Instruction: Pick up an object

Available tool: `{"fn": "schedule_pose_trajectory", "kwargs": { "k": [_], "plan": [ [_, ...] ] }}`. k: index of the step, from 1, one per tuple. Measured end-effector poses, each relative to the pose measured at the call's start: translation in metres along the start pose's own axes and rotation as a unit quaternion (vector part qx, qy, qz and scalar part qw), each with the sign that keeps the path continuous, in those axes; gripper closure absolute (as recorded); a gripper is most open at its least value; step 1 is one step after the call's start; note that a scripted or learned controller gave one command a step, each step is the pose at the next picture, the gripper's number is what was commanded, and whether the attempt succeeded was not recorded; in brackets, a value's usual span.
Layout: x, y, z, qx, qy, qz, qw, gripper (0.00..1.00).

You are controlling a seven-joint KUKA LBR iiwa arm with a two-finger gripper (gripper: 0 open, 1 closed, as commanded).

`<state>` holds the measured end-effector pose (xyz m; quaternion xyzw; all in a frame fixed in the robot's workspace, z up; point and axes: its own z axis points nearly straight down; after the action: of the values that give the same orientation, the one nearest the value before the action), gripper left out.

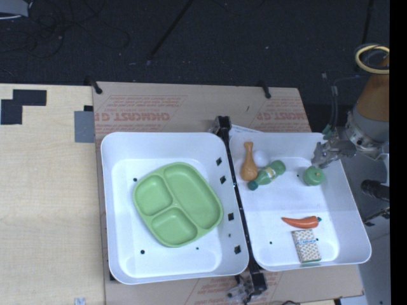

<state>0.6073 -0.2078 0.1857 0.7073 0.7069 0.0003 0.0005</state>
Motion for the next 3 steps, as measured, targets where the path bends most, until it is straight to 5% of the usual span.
{"fn": "schedule_pose_trajectory", "kwargs": {
  "k": [2, 3],
  "plan": [
    [0.002, 0.008, -0.086, 0.000, 0.000, -0.002, 1.0000, 1.00],
    [0.045, -0.009, -0.089, 0.002, 0.001, -0.002, 1.0000, 1.00]
  ]
}}
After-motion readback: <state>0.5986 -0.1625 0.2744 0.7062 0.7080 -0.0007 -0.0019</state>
